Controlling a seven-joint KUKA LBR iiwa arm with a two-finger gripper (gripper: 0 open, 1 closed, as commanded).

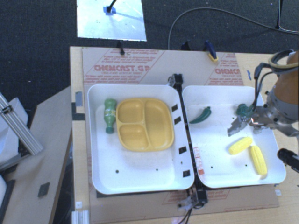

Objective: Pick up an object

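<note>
The right bin (pixel 219 178) holds a dark green pepper (pixel 201 115) at its upper left. Two yellow corn cobs lie at its lower right, one slanted (pixel 240 145) and one more upright (pixel 258 159). A small teal object (pixel 242 109) rests near the bin's upper right. My gripper (pixel 237 126) hangs low over the right bin, just below the teal object and just above the slanted cob, reaching in from the right. Nothing shows held in it.
In the left bin (pixel 140 181) lie a yellow divided plate (pixel 144 124) and a green bottle (pixel 110 115) to its left. A black divider with clips (pixel 183 134) runs between the bins. The arm's body (pixel 285 97) stands over the right bin's far right edge.
</note>
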